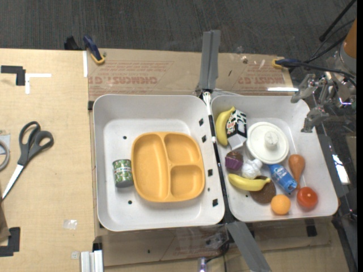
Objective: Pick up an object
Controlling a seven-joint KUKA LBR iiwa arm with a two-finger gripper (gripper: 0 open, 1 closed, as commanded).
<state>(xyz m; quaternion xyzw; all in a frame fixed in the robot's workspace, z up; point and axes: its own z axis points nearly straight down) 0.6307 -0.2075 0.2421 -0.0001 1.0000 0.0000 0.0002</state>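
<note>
White plastic right bin [317,208] is crowded, so the isolated round orange fruit [280,204] is advised as target; the claw [317,95] state cannot be told.

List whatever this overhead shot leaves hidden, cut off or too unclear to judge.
- Grey metal gripper, camera view: blurred and tangled with cables at the right edge, so its finger state is unreadable.
- Dark brown round object: largely covered by the lower yellow banana and blue plastic bottle.
- Small green can: label too small to read.
- Black-handled scissors: blade tips cut off at the left edge.
</note>
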